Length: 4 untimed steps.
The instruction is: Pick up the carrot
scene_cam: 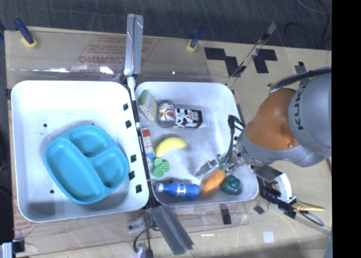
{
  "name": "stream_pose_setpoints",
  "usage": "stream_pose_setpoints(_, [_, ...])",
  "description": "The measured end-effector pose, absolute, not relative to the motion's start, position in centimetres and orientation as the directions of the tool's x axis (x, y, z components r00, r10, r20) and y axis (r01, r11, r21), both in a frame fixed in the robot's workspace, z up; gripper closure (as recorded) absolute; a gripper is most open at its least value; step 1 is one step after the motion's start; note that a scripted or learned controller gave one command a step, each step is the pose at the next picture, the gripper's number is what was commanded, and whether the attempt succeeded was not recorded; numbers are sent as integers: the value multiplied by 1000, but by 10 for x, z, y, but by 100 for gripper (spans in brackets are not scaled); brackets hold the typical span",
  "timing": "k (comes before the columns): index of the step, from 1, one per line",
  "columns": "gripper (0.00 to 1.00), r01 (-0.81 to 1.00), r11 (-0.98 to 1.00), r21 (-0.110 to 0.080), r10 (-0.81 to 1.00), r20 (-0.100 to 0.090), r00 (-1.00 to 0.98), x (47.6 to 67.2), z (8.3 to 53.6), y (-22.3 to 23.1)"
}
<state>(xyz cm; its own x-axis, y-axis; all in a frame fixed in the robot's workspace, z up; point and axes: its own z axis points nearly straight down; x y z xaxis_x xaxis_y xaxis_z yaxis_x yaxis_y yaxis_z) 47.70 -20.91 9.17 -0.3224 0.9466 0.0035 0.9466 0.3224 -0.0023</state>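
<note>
One smooth orange carrot (213,181) is seen in the right bin (225,94), near its front wall, between a blue bottle (177,190) and a dark green rounded piece (230,185). The gripper (219,165) is just above the carrot. A partitioned blue tray (86,163) lies in the left bin (25,99).
</note>
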Motion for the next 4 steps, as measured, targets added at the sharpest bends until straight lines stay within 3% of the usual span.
stream_pose_setpoints(1, [100,945,327,-3,945,4,-327,477,101,-209])
stream_pose_setpoints(2, [0,945,327,-3,945,4,-327,477,101,-209])
stream_pose_setpoints(3, [0,923,386,-2,923,3,-386,477,92,-209])
stream_pose_setpoints(4, [100,921,390,-3,921,4,-390,478,101,-209])
